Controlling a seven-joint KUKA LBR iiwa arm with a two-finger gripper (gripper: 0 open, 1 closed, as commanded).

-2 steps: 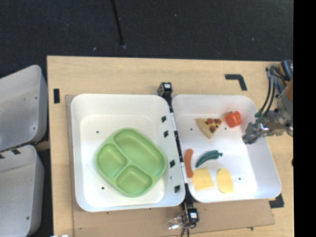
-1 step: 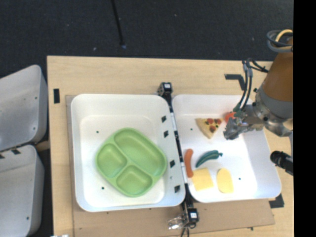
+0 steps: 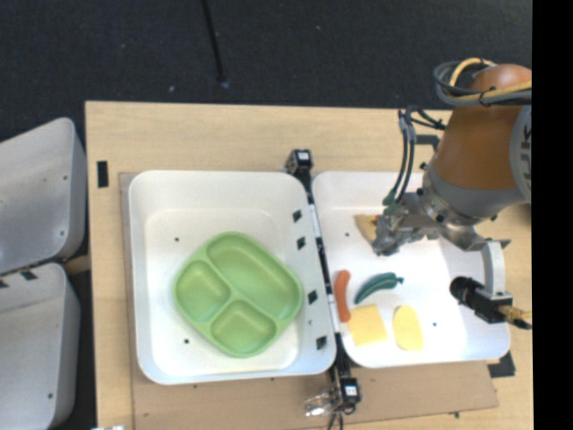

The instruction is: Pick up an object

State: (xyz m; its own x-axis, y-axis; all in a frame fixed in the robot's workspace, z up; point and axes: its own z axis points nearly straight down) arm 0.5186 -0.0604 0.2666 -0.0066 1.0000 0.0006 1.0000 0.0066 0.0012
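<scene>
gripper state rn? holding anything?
Gripper: low over the right bin, near its back left part; whether it is open, closed or holding something cannot be told.

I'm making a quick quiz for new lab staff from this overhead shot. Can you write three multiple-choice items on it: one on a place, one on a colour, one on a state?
1. Where does the green divided plate lie?
A. In the left bin
B. In the right bin
C. On the bare bench

2. What colour is the thin stick by the divider in the right bin?
A. Blue
B. Orange-red
C. White

3. How does the plate sit?
A. Upside down
B. On edge
C. Flat, compartments up

Answers: 1 A, it rests on the floor of the left bin. 2 B, it shows orange-red against the white. 3 C, its three hollows face the camera.
</scene>
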